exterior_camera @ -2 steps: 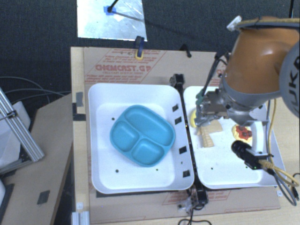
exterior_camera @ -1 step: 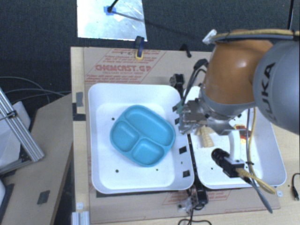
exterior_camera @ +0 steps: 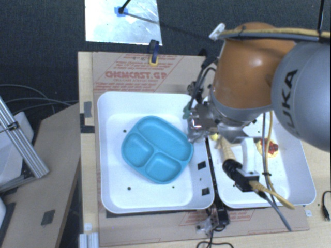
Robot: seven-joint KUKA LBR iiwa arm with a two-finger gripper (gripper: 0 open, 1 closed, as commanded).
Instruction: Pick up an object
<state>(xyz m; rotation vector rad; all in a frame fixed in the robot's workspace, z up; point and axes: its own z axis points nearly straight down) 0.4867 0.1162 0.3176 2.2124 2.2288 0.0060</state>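
Observation:
A blue divided plate lies tilted in the left bin, filling most of its middle. My gripper hangs over the divide between the two bins, right at the plate's upper right rim, with the big orange and grey wrist above hiding most of it. Nothing shows between the gripper and the plate. A tan stick-like object lies in the right bin just below the wrist. A small yellow and red object rests further right in that bin.
The right bin is largely covered by the arm. A cardboard sheet lies behind the bins, with a yellow and blue clip at its far edge. A shiny panel sits beyond it.

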